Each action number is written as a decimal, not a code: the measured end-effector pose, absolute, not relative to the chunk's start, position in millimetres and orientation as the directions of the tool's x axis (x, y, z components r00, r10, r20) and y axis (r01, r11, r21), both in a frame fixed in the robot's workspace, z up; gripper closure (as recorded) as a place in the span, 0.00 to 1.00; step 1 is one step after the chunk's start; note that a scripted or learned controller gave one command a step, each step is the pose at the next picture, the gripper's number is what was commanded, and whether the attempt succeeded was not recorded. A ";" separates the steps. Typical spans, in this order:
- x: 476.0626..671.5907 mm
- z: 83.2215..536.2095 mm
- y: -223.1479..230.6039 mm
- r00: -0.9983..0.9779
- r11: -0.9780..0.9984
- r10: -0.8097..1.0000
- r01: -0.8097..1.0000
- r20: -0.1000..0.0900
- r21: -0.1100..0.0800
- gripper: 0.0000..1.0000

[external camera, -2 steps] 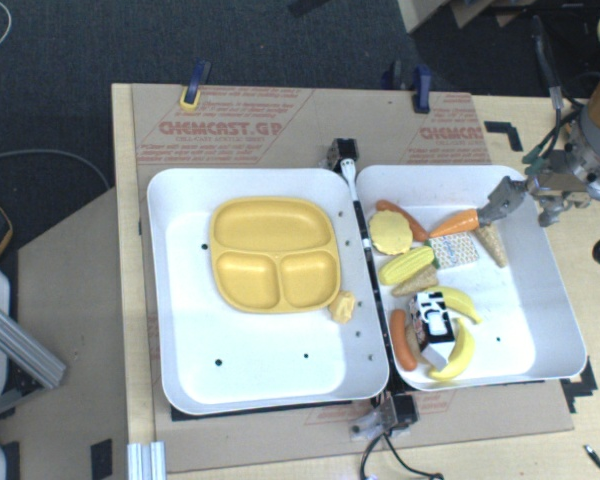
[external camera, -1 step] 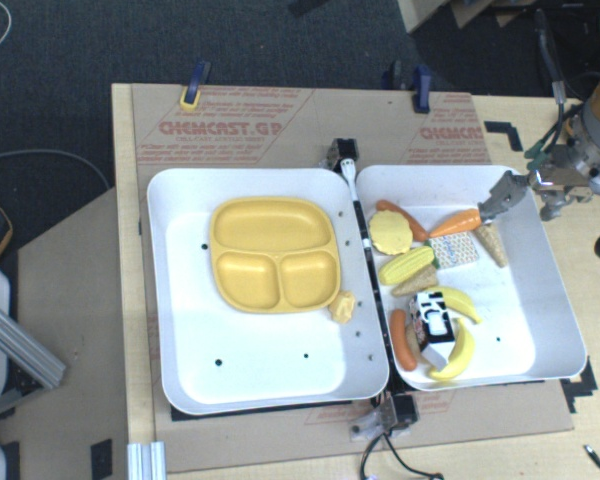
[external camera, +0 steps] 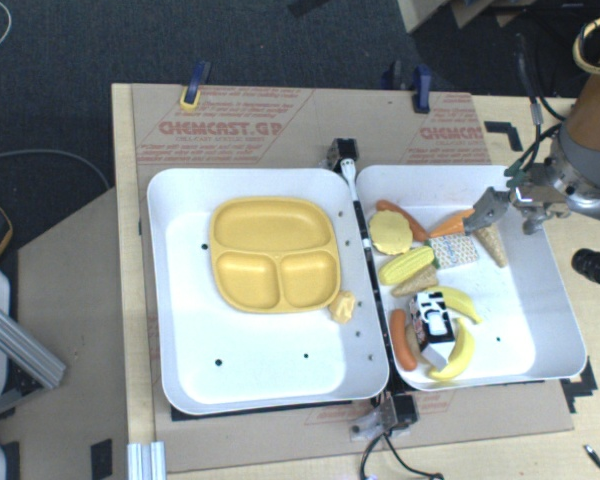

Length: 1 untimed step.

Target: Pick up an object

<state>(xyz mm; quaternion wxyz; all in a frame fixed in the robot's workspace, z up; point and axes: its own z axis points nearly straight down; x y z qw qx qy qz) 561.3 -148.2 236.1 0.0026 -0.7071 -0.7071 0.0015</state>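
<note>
My gripper (external camera: 508, 212) hangs over the upper right part of the right bin (external camera: 540, 313), its two grey fingers spread apart with nothing between them. Just below it lies a tan cone (external camera: 493, 246), and to its left an orange carrot (external camera: 450, 226). Further left sits a pile: a round yellow piece (external camera: 389, 233), a corn cob (external camera: 406, 265), a checkered wafer (external camera: 456, 251), a banana (external camera: 462, 343), a black and white block (external camera: 435, 320) and a red sausage (external camera: 402, 340).
The left bin (external camera: 180, 298) holds a yellow divided plate (external camera: 275, 253) and a small pale yellow lump (external camera: 342, 308) near its right wall. A ridge (external camera: 364, 268) separates the two bins. The right bin's lower right floor is bare.
</note>
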 end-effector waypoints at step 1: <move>556.2 175.8 -141.2 0.000 0.000 1.000 1.000 0.002 -0.006 0.00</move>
